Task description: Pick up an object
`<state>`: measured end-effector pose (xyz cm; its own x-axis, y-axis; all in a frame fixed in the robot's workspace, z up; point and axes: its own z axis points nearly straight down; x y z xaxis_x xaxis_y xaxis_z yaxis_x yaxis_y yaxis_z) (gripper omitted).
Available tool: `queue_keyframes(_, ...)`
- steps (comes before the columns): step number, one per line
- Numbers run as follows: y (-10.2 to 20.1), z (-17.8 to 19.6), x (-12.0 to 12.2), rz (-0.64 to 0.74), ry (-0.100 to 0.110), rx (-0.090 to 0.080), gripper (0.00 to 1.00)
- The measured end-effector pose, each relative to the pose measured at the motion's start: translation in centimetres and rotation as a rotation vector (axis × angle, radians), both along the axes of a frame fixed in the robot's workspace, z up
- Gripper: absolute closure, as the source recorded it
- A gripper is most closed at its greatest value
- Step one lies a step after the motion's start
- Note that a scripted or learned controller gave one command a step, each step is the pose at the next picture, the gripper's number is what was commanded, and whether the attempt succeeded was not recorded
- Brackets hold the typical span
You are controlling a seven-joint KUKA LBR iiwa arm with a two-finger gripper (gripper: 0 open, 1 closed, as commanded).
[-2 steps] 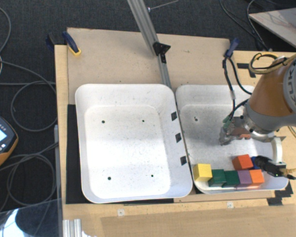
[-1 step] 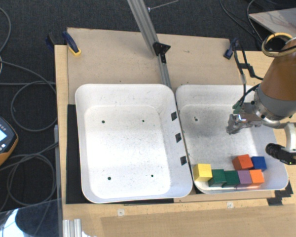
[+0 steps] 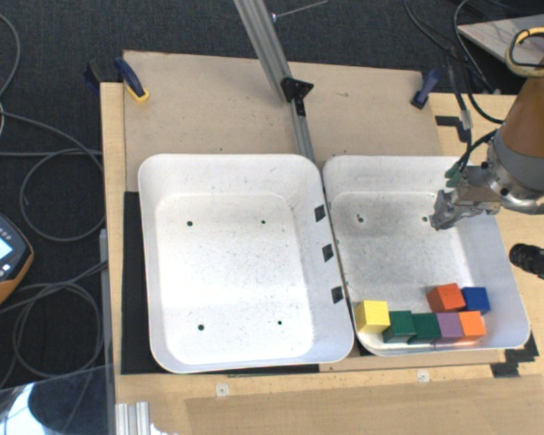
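Several coloured blocks lie along the front edge of the right bin (image 3: pixel 408 175): a yellow block (image 3: pixel 374 314), two green blocks (image 3: pixel 402 323) (image 3: pixel 426 326), a purple block (image 3: pixel 450 325), two orange blocks (image 3: pixel 446 296) (image 3: pixel 472 324) and a blue block (image 3: pixel 476 298). My gripper (image 3: pixel 442 217) hangs over the back right part of that bin, well behind the blocks. Nothing shows beneath it but the bin floor.
The left bin (image 3: pixel 227 261) sits beside the right one, with black clips (image 3: pixel 327 252) along the shared rim. A slanted metal bar (image 3: pixel 272 53) crosses the back of the bench. Blue clamps (image 3: pixel 131 78) (image 3: pixel 425 87) hold the board's far corners.
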<state>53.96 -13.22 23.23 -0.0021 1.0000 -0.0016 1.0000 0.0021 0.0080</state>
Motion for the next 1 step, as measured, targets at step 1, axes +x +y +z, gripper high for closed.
queue_keyframes(1, 5.56, -0.54, 2.26, 0.006, 0.005, 0.003, 1.00)
